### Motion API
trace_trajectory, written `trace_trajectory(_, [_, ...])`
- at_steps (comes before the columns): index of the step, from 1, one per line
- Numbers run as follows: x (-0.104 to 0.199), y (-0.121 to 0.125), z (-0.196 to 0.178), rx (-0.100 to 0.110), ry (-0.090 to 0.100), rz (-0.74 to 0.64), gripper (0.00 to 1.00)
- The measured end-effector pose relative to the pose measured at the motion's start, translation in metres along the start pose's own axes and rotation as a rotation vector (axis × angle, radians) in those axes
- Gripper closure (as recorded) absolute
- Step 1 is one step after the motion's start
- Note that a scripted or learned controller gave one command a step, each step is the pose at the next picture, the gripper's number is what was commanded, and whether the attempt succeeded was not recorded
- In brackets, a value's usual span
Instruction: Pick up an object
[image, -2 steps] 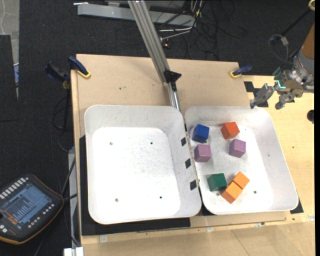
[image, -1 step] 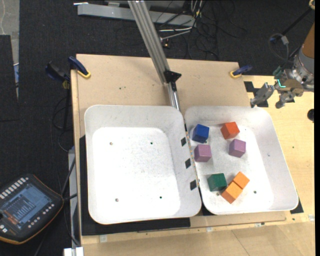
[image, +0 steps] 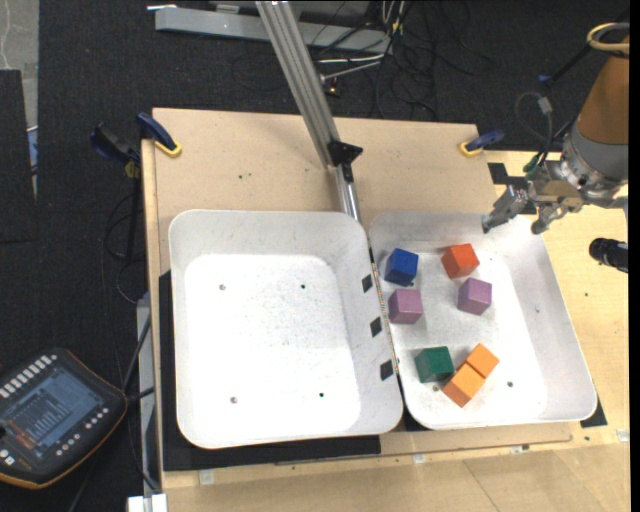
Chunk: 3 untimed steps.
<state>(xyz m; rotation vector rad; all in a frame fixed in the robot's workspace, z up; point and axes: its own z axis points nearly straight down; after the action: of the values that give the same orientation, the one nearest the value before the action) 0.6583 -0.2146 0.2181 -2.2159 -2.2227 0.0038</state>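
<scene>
The arm is reaching in from the right side, with its orange band at the upper right corner and the grey wrist just below it. The gripper (image: 521, 213) is hanging over the far right corner of the right bin (image: 560, 330), and its two fingers are standing spread wide apart, with nothing between them. It is not touching any block.

All the blocks are lying in the right bin. A blue cube (image: 401, 266) is sitting near the bin's left wall, and a red-orange cube (image: 459, 260) is near it on the right. Below them two purple cubes (image: 405, 305) are resting well apart from each other; the second (image: 475, 296) is under the red-orange one. Nearer to the front a green cube (image: 434, 363) is lying just beside two orange cubes (image: 482, 360) that are touching each other, the second (image: 462, 384) a little lower.

The left bin (image: 200, 240) is lying beside it. A teach pendant (image: 50, 415) is sitting at the lower left; the writing on its screen is too small to read.
</scene>
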Motion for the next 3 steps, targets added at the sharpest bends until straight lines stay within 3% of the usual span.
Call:
trace_trajectory(1, [0.004, -0.003, 0.064, 0.002, 0.0, 0.001, 0.0])
trace_trajectory(2, [0.003, 0.001, 0.096, -0.018, -0.005, 0.0, 0.0])
trace_trajectory(3, [0.003, 0.003, 0.085, -0.023, -0.007, -0.001, 1.0])
